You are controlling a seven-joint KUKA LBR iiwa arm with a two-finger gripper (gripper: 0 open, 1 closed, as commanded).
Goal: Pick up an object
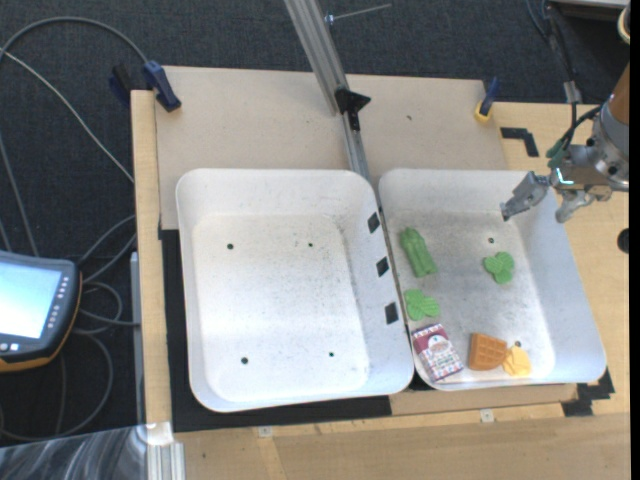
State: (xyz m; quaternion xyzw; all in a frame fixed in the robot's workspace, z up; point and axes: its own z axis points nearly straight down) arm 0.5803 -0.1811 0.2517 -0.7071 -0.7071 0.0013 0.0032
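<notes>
**Gripper over right bin, nothing held; five small pieces on offer**

Gripper sits at the upper right edge of the right bin, well apart from every object. Two fingers are spread wide, with nothing between them.

All candidates lie in the right bin. The left bin carries none.

- Green elongated piece: near the bin's left wall, lying flat and pointing roughly up-down in the view. Looks like moulded toy food, so probably light and stiff, perhaps a little slick. Best taken across its narrow width, at mid-length.
- Small green lump: out in the open middle and the nearest to the gripper. Light, compact and knobbly. Free space all round makes it the easiest pick from above.
- Green leafy piece: close to the left wall, low and irregular. Fingers may foul the wall.
- Patterned packet: at the front left corner, flat against the floor. Thin, likely light; poor purchase for a pinch from above.
- Orange waffle-like piece, touching a yellow bit: near the front rim. Flat and ridged. A grasp here may nudge both.

Judgement: the small green lump offers the cleanest hold. None looks fragile or heavy.
</notes>
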